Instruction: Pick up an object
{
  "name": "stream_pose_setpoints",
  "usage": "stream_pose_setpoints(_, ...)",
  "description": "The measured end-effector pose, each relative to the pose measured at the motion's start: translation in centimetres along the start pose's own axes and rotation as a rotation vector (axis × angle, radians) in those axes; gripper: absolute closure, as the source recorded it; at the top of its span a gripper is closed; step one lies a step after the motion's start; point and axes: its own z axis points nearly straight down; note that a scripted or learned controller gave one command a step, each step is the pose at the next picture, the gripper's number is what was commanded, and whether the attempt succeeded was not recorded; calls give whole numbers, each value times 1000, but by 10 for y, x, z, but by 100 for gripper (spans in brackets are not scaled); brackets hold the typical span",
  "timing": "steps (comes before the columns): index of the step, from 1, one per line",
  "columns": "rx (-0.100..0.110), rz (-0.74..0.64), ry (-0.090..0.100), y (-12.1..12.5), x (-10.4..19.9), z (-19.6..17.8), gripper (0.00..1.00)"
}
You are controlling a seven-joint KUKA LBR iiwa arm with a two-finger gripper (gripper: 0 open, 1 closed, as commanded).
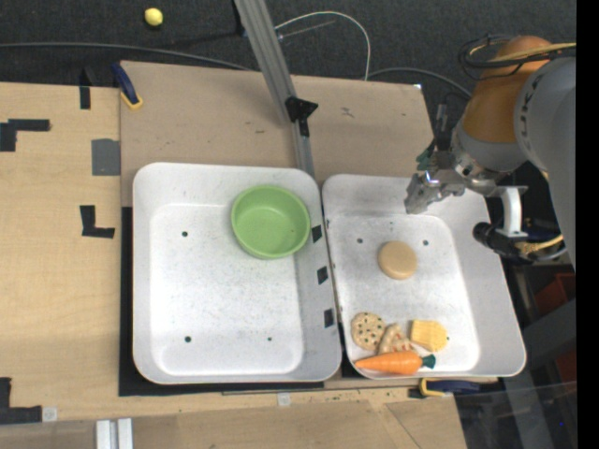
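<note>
Round biscuit [398,259] lay alone mid-right bin [487,344], an easy target; the gripper [418,195] hovered over the bin's far edge, finger state impossible to tell.

Matt speckled white plastic bins [168,251], glossy green plastic bowl [270,221], pale wooden bench [56,288], metal claw [418,195]
</note>
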Motion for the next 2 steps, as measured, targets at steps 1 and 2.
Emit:
stream_pose_setpoints(1,1,0,0,4,-3,-44,100)
stream_pose_setpoints(2,0,-1,0,6,0,-87,100)
